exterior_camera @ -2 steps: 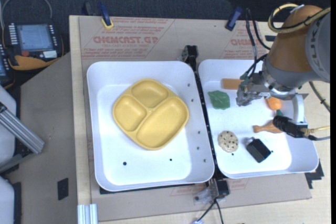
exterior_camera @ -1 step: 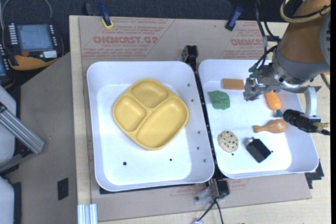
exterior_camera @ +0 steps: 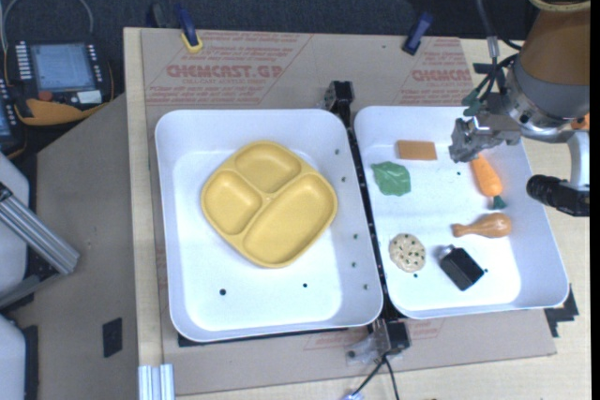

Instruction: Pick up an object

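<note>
One carrot (exterior_camera: 486,176) just below end effector (exterior_camera: 466,145), rt bin (exterior_camera: 534,290).

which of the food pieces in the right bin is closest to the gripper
The carrot. It lies just below the gripper, nearly touching it. The tan cracker sits a bit farther left, and the green leaf, drumstick and cookie lie farther off.

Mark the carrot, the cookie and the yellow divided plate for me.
carrot (exterior_camera: 486,175), camera view, middle of the orange body.
cookie (exterior_camera: 407,251), camera view, centre of its speckled face.
yellow divided plate (exterior_camera: 269,201), camera view, ridge where its three compartments meet.
</note>
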{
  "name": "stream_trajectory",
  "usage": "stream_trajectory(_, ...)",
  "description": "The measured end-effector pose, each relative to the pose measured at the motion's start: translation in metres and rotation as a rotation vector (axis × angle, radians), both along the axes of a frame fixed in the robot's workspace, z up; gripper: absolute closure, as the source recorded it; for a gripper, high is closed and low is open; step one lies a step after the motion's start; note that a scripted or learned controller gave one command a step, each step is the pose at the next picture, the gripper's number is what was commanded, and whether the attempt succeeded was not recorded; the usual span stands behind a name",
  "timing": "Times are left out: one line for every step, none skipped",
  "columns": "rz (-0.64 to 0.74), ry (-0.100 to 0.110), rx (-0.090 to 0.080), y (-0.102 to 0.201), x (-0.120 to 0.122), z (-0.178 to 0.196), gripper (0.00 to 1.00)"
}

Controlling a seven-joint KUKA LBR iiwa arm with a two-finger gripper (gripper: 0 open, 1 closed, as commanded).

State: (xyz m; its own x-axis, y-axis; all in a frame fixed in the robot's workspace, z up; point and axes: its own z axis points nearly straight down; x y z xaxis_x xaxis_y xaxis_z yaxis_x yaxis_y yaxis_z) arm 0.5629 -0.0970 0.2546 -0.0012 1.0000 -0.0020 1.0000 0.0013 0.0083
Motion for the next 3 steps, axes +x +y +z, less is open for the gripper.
stream_trajectory(0.003,0.012,0.005,0.047,-0.013,-0.015,1.0)
stream_trajectory(0.004,0.012,0.005,0.096,-0.037,-0.014,1.0)
stream_trajectory(0.004,0.013,0.004,0.142,-0.054,-0.027,1.0)
